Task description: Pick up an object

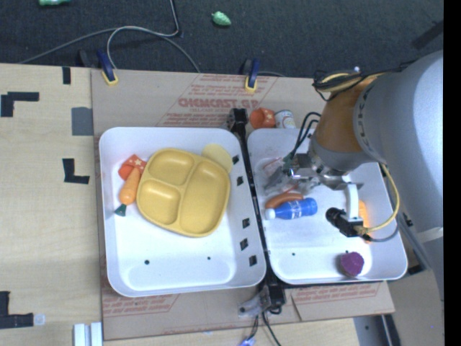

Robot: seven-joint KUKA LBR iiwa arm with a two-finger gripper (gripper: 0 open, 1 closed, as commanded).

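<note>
Grey metal and black parts make up the gripper [288, 173], which we see low in the right bin [374, 265], near its left wall; we cannot tell how it is set, since the wrist hides that part. Just below it we find a blue bottle [292, 209] with a white cap lying on its side, touching an orange-red piece [288, 195] that sits between bottle and gripper. Farther toward the near right corner we note a purple object [351, 263], well apart from the bottle. An orange item [362, 212] peeks out beside the black cable fitting. Across the divider, in the left bin [130, 272], we see a yellow divided plate [182, 191], with a toy carrot [128, 190] and a red piece [132, 166] just beside its left edge.
</note>
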